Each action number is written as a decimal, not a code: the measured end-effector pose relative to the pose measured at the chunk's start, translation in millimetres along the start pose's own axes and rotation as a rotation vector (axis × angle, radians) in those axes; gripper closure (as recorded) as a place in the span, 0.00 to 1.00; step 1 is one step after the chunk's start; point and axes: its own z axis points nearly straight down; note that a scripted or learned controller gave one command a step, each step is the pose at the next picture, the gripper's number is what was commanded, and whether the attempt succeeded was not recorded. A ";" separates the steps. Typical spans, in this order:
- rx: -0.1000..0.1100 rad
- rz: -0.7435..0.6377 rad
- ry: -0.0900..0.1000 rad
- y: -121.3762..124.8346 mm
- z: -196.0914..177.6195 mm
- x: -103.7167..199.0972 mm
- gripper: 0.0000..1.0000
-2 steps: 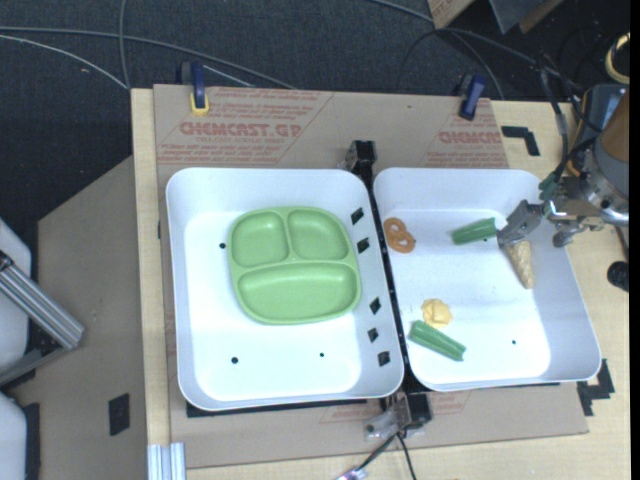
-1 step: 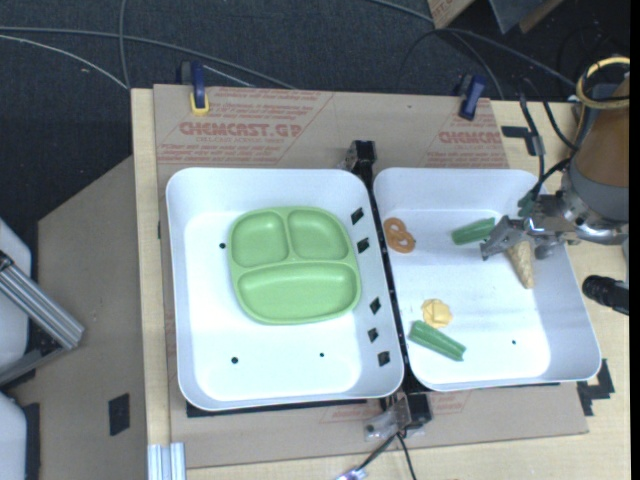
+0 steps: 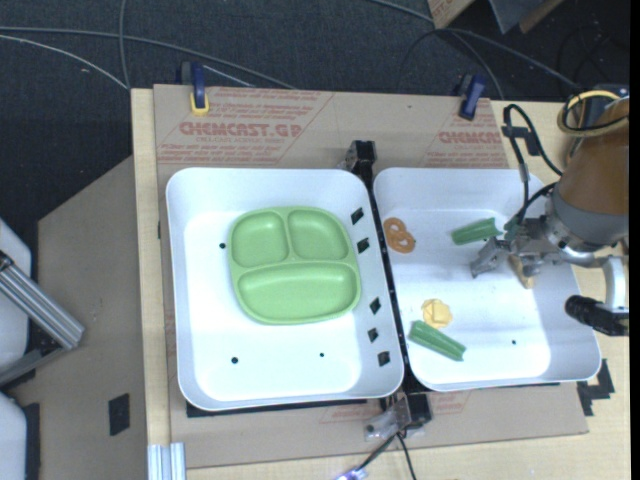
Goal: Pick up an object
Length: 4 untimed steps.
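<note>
1. The worktop (image 3: 300,118), a board clamped at its far edge, carries two shallow white bins side by side, so whatever is lifted from one has a landing place beside it.
2. The left bin (image 3: 200,348), well away from the gripper, holds a green divided plate (image 3: 295,265) lying flat near its middle, likely a receiving dish and not a target.
3. The right bin (image 3: 500,353) is the one the arm (image 3: 600,178) reaches into, wrist pointing down over its far right part.
4. The gripper (image 3: 507,258) sits low in that bin; its fingers (image 3: 487,260) look spread apart, with nothing visible between them, though the grey parts blur together.
5. A green piece (image 3: 473,232) lies just beside the gripper, on its far-left side, perhaps touching a finger; I judge it the nearest candidate.
6. A second green piece (image 3: 437,340) lies nearer the camera, well apart from the gripper.
7. A yellow item (image 3: 436,313) rests against that piece.
8. A small brown pretzel (image 3: 399,235) lies beyond the first green piece, near the bin's left wall.
</note>
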 end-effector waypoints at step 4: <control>-0.010 -0.002 -0.003 1.5 -155.8 5.4 1.00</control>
